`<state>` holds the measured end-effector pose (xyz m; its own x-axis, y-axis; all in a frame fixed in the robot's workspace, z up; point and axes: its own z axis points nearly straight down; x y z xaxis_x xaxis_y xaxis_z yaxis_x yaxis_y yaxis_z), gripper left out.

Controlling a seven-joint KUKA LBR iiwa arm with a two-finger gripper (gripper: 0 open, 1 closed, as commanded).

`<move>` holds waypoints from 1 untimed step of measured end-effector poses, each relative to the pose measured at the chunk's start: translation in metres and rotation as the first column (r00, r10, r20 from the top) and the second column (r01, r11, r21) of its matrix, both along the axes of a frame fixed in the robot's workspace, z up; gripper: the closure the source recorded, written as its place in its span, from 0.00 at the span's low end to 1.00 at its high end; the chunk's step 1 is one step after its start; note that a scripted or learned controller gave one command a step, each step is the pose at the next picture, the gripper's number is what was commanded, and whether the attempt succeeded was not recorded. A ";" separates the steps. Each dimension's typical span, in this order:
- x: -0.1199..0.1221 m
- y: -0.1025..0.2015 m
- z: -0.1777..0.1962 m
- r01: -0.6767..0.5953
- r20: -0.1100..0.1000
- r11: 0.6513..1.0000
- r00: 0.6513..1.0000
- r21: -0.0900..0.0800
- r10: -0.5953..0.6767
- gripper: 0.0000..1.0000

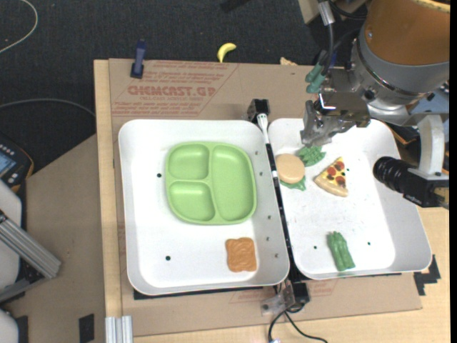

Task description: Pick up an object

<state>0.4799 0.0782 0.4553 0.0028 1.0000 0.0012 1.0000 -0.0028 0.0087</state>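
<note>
Hand (315,136) lowered onto green leafy toy (311,154) in right bin (400,213), grip state unclear, pizza slice (333,176) pointing right, divided plate (211,182) in left bin (143,213)

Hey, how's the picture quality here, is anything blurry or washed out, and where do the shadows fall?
Camera view: even, soft light; the white bins are bright but not blown out. The green divided tray and the pizza slice toy look sharp. The arm's orange band, closest to the lens, is soft. The pincer casts only a faint shadow.
</note>
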 end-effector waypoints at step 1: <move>0.017 -0.061 -0.032 0.004 -0.013 1.000 1.000 -0.003 -0.004 1.00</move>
<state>0.4964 0.0172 0.4234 0.0070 1.0000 -0.0016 1.0000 -0.0070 -0.0045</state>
